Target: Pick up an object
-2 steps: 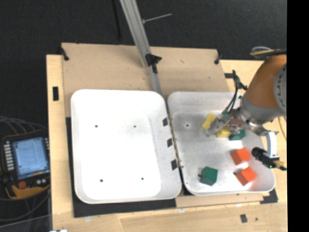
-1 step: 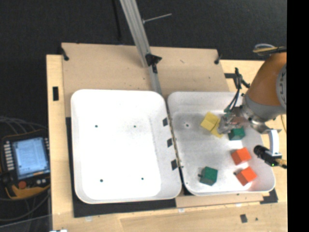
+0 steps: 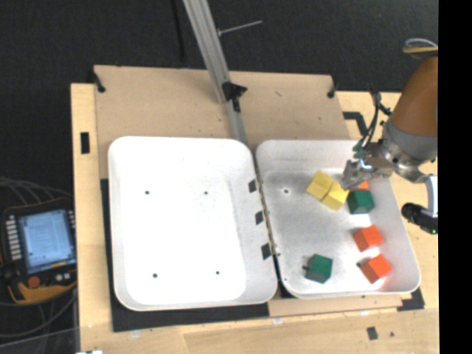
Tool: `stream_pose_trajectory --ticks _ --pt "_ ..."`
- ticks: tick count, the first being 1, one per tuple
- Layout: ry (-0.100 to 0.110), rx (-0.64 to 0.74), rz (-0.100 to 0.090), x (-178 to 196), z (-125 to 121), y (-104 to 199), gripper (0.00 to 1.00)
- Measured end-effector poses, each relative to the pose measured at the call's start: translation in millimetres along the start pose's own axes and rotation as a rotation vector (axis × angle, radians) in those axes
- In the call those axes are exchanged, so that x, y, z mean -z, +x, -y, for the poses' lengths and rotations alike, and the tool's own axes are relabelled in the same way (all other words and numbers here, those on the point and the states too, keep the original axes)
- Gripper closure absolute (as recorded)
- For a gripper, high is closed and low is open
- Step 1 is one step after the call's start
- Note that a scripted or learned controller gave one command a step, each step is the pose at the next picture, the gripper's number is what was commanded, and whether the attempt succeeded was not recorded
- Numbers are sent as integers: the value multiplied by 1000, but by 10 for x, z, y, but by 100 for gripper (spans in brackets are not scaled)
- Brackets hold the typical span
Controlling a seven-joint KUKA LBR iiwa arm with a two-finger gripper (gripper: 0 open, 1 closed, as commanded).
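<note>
- Two yellow blocks (image 3: pixel 327 189) lie touching each other in the upper middle of the right bin (image 3: pixel 295 279).
- A green block (image 3: pixel 361 201) sits just to the right of the yellow blocks.
- The hand (image 3: pixel 357 174) hangs right above the green block, at the yellow pair's upper right; whether it is open or closed, I cannot tell, and nothing shows in its grip.
- Two orange blocks (image 3: pixel 368 237) (image 3: pixel 375 268) lie below the green block, toward the bin's right rim.
- Another green block (image 3: pixel 318 268) rests near the bin's lower edge, left of the orange ones.
- The left bin (image 3: pixel 125 220) lies beside the right bin on the tabletop (image 3: pixel 162 98).
</note>
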State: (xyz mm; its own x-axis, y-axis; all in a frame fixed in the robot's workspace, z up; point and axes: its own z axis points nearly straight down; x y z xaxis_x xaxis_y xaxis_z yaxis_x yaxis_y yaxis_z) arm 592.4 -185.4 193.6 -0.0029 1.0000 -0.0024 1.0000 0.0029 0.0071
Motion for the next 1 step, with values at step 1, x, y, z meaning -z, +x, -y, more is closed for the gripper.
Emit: stream_pose_trajectory --ticks 1 --pt "-1 1 0 546 -20 -17 100"
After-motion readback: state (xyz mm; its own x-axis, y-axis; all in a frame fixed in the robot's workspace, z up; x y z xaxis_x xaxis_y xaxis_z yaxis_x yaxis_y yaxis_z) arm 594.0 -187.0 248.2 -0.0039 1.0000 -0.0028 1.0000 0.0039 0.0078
